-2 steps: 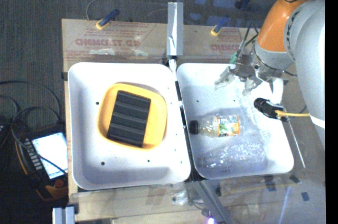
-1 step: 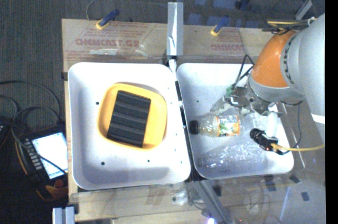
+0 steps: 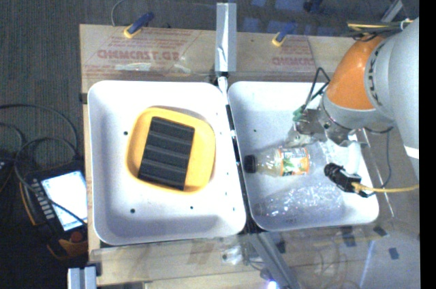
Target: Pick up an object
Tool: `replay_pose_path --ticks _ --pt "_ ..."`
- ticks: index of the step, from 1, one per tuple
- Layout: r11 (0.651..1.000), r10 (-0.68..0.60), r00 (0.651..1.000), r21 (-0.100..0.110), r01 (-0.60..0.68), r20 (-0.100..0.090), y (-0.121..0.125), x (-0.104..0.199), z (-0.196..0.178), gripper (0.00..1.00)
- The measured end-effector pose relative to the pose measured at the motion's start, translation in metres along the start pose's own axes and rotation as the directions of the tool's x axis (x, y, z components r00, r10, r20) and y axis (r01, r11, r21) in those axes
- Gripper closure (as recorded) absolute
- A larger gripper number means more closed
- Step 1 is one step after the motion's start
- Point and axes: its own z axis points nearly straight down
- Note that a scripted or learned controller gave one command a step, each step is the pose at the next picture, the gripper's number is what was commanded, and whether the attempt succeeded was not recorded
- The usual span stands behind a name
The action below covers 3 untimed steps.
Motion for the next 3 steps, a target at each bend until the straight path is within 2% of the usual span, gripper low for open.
replay_pose_path --ticks 1,2,3 --pt "1.000 0.000 1.000 0.000 0.000 0.000 0.000 0.000 0.000 0.00" --pt "0.993 -0.121 0.993 0.002 0.121 -0.003 0.006 -0.004 0.011 0.00" --pt "0.989 -0.145 0.989 -0.009 0.145 -0.002 -0.030 -0.009 0.010 0.00"
